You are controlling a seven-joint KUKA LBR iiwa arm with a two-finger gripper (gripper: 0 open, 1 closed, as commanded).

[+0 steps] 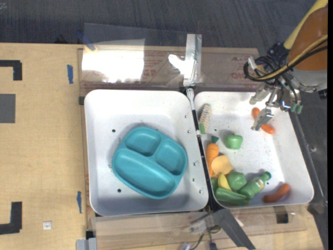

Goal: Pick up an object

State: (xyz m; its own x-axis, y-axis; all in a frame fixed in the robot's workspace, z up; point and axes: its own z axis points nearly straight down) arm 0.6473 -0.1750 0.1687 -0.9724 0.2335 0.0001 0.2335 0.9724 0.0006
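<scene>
Over the far right corner of the right bin [304, 163], I saw the gripper [264, 120] hanging low, with the grey arm and its orange band reaching in from the right edge above it. An orange toy piece [267, 129] lay right at the fingertips, and another small orange bit [255, 112] sat just to its left; I could not tell whether the fingers were apart or closed on anything, since cables and the wrist housing cluttered that spot.

The rest of the toy food was heaped toward the near left of that bin: a green pepper [233, 140], an orange fruit [212, 151], a yellow piece [221, 164], a green bottle [256, 185] and other green vegetables beside it. A brown sausage [276, 192] lay near the near right corner, and a corn cob [204, 117] rested along the left wall.

In the left bin [99, 113] I saw a teal divided plate [150, 161], lying flat near the middle.
</scene>
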